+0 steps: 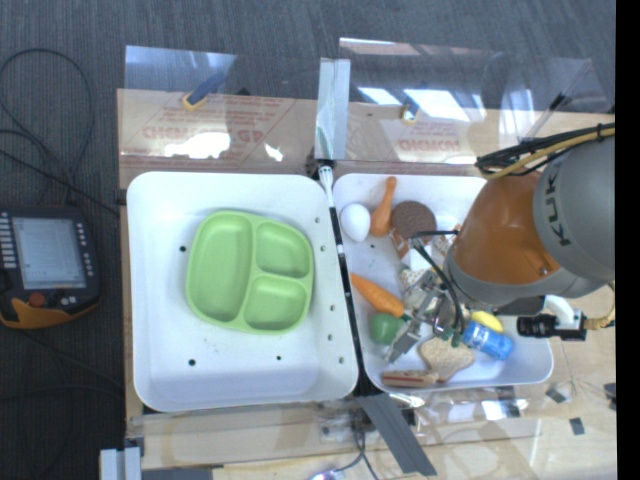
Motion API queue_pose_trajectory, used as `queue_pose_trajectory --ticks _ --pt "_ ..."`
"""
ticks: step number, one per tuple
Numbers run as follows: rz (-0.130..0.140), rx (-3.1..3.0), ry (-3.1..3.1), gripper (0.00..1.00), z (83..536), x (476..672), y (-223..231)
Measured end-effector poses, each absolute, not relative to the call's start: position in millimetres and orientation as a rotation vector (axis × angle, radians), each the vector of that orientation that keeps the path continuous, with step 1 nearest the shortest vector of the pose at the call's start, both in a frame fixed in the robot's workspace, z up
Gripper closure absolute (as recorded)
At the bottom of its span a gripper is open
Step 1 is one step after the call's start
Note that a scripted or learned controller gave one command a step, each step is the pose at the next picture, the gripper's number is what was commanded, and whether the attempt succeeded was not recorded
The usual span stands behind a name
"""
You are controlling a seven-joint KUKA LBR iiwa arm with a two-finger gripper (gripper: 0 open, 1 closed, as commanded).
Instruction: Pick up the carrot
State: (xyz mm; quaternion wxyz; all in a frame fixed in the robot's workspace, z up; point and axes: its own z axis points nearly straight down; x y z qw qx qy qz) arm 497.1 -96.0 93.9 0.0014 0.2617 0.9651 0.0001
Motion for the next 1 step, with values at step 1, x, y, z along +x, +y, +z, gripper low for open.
queue_pose_trajectory --ticks 1 --pt "0.002 0.853 3.016 0.0 90.2 533.6 -93.6"
